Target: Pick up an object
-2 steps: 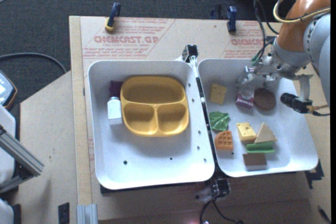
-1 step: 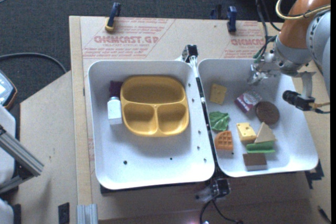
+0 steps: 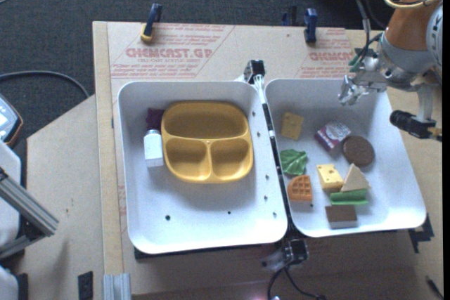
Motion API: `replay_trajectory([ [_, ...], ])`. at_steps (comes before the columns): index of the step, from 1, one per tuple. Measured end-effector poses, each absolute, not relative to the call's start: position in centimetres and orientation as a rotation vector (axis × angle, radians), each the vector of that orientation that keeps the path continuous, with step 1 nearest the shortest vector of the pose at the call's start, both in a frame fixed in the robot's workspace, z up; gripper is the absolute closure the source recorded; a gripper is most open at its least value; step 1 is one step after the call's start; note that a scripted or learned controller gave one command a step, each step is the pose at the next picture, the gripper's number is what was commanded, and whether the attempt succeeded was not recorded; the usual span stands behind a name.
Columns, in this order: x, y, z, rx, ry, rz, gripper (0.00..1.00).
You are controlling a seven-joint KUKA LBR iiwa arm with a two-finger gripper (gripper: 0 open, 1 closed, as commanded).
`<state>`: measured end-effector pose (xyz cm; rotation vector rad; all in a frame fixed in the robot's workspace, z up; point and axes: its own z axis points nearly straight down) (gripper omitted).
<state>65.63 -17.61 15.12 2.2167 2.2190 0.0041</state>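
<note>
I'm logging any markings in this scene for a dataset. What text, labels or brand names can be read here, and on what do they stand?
"CHEMCAST GP", red print repeated on the board under the bins; best read above the left bin.
The smaller red lines beneath it: too blurred to read.
The same print above the right bin: partly cut off, unreadable.
White bottle: no legible label.

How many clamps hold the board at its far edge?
2: one with a yellow tip at the far-left edge, above the left bin; one blue at the far edge above the right bin. Others may be hidden.
</note>
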Motion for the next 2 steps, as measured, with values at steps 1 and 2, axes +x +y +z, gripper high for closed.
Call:
replay_trajectory([
  [1, 66.1, -17.2, 21.5, 2.213, 2.217, 0.007, 1.0],
  [2, 66.2, -17.2, 22.6, 2.217, 2.219, 0.004, 1.0],
])
